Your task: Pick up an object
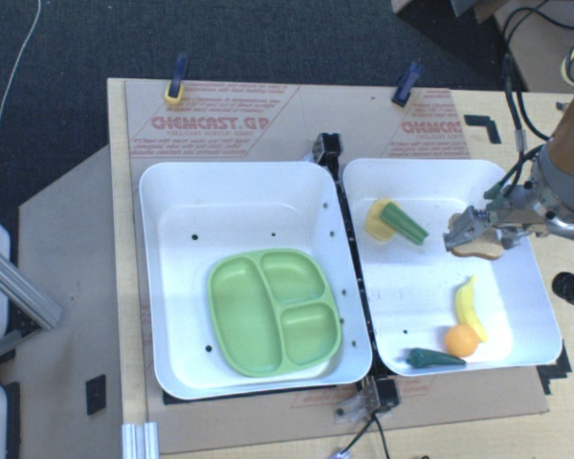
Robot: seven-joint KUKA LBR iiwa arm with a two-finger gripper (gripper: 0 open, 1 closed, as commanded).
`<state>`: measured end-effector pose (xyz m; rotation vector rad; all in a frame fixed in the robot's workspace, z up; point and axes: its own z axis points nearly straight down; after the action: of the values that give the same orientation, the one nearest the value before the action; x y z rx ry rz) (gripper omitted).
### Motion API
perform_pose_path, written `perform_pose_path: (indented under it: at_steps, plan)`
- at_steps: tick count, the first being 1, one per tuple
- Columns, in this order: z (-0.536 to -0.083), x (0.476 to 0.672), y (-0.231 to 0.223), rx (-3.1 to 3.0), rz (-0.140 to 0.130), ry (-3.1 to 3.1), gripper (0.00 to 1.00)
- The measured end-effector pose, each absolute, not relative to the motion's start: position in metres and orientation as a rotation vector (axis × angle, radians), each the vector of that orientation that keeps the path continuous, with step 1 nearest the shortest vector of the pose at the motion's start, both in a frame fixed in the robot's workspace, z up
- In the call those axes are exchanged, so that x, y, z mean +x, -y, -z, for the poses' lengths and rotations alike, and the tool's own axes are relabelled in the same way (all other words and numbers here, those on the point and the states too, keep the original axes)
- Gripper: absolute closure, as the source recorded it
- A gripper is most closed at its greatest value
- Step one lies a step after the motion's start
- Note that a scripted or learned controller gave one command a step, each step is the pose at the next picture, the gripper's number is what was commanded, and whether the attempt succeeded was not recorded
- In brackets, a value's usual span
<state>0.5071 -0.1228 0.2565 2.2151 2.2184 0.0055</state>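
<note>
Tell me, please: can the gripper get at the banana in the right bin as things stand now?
Probably yes. The banana lies uncovered on the floor of the right bin, and the gripper hangs over that same bin, a little farther back. Only the orange ball sits close, at the banana's near end.

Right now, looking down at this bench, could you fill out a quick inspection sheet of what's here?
Surface: left bin and right bin side by side on a board.
Job's things: right bin holds a yellow piece with a green block touching it, a banana, an orange, a dark green piece and a tan object.
Clutter: green divided plate in left bin.
Grippers: gripper low over the tan object.
Cables: white cable on floor.
Surroundings: dark carpet, clamps on the board.
</note>
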Motion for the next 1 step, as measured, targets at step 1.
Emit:
perform_pose_path:
  at_steps: [1]
  plan:
    - [-0.2473,0.5121,0.0606,2.217,-0.001,-2.232,1.0]
